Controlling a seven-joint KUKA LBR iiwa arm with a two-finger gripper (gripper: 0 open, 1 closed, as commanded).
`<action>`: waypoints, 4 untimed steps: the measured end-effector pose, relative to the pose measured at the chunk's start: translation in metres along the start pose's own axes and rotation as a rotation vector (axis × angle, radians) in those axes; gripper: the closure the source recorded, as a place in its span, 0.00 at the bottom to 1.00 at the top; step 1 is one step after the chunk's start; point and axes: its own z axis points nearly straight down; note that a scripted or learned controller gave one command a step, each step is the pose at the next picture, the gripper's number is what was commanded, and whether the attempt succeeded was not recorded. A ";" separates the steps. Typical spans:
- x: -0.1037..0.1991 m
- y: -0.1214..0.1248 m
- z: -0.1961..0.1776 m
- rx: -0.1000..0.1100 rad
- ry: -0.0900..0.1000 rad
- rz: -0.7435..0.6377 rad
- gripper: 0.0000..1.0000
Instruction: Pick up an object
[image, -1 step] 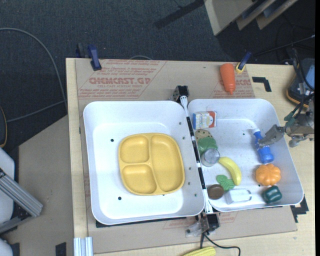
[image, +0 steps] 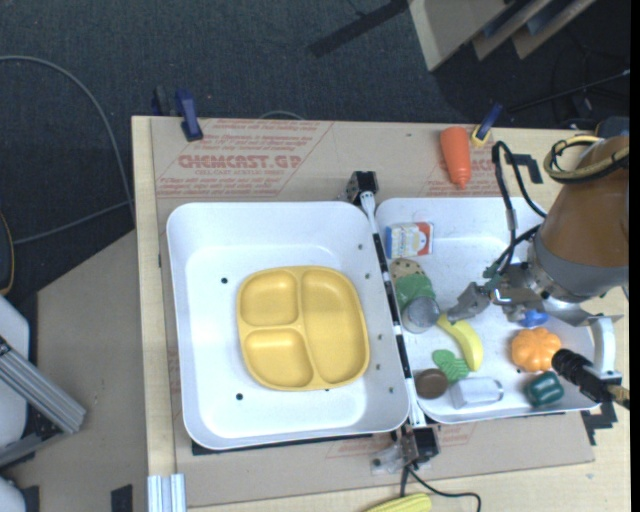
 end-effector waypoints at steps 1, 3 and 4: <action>-0.008 0.003 0.084 -0.001 0.000 0.001 0.00; 0.009 0.038 0.074 -0.003 -0.001 0.001 1.00; 0.056 0.067 -0.017 -0.003 0.000 0.000 1.00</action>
